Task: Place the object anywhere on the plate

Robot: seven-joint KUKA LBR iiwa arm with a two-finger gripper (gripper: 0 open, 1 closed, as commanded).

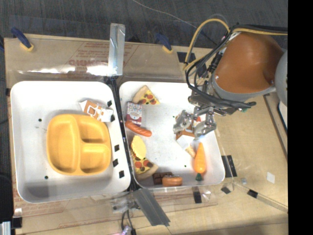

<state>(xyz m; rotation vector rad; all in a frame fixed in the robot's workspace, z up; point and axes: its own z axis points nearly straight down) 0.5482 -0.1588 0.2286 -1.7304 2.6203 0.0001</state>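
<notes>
Camera view shows my gripper low over a small orange-and-white toy in the right white bin, fingers spread around it, ready to grab. Yellow plastic plate waits left.

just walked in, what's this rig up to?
The KUKA arm reaches in from the right, its end effector low over the right bin, which holds toy food: a pizza slice, a hot dog, a carrot and more. A small orange-and-white item sits right at the end effector, but a grasp isn't clear. The yellow divided plate in the left bin has no food on it yet.
</notes>
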